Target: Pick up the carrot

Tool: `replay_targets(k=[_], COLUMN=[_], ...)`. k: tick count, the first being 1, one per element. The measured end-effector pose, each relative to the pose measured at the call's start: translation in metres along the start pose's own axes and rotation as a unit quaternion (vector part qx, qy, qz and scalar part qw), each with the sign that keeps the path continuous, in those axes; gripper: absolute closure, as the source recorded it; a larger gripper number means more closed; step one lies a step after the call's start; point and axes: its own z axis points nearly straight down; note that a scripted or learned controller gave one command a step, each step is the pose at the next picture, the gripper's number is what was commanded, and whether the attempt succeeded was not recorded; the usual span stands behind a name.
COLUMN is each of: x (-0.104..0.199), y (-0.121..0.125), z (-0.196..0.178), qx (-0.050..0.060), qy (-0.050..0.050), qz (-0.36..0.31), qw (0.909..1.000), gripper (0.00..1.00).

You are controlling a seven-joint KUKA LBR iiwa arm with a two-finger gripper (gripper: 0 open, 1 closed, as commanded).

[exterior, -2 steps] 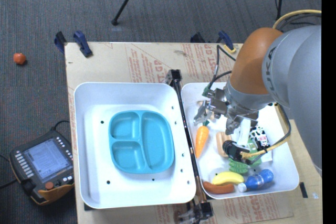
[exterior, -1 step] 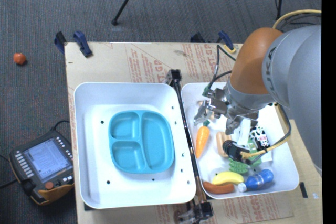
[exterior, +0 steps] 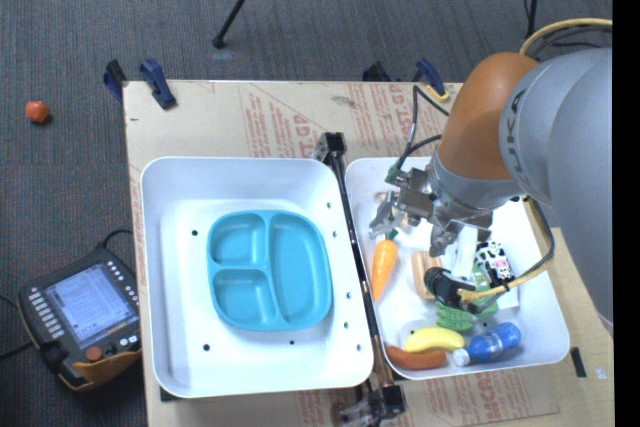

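- The carrot (exterior: 384,267) lies in the right bin (exterior: 556,325), close to that bin's left wall, its green-topped thick end up toward the claw and its tip pointing down toward the near edge.
- The claw (exterior: 390,220) hangs over the upper left part of the same bin, just above the carrot's thick end in the view; whether it touches the carrot cannot be told.
- Its metal fingers (exterior: 381,216) look slightly apart, and nothing shows between them, so the carrot is not held.
- The grey arm (exterior: 565,130) with its orange band (exterior: 485,110) comes in from the right and covers much of the right bin's far side.
- Lower in the right bin lie a yellow banana (exterior: 436,339), a reddish sausage-like piece (exterior: 415,358), a blue bottle (exterior: 493,343), a green item (exterior: 455,317) and a small black-and-white toy (exterior: 493,261), all apart from the carrot.
- The left bin (exterior: 170,315) holds a blue divided tray (exterior: 268,269).
- Both bins sit side by side on the counter (exterior: 250,115), which has clamps (exterior: 155,82) on its far edge.
- A handheld control pendant (exterior: 82,313) lies on the floor to the left.
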Motion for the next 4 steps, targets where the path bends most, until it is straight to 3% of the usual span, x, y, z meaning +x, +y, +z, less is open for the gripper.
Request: replay_targets(k=[4], x=[0.0000], y=[0.0000], z=[0.0000], qx=[0.000], qy=[0.000], qz=[0.000], qw=[1.0000], gripper=[0.00])
